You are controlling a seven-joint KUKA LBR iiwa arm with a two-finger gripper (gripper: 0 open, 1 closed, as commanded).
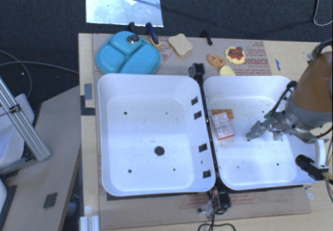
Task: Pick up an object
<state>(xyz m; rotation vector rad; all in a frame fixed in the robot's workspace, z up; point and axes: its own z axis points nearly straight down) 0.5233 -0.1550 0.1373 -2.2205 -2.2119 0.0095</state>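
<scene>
A small flat box (222, 124), orange-brown at its far end with a pink-and-white checked face, lies in the right bin (250, 172) close to its left wall. My gripper (254, 131) hangs over the middle of the same bin, a little right of the box and apart from it. Nothing shows between its fingers.
The left bin (119, 172) has a small dark round thing (159, 151) on its floor. Behind the bins lie a blue sectioned plate (128, 54), a toast slice (180, 44), a pretzel (215, 60), a small pizza (235, 54) and a yellow piece (227, 71).
</scene>
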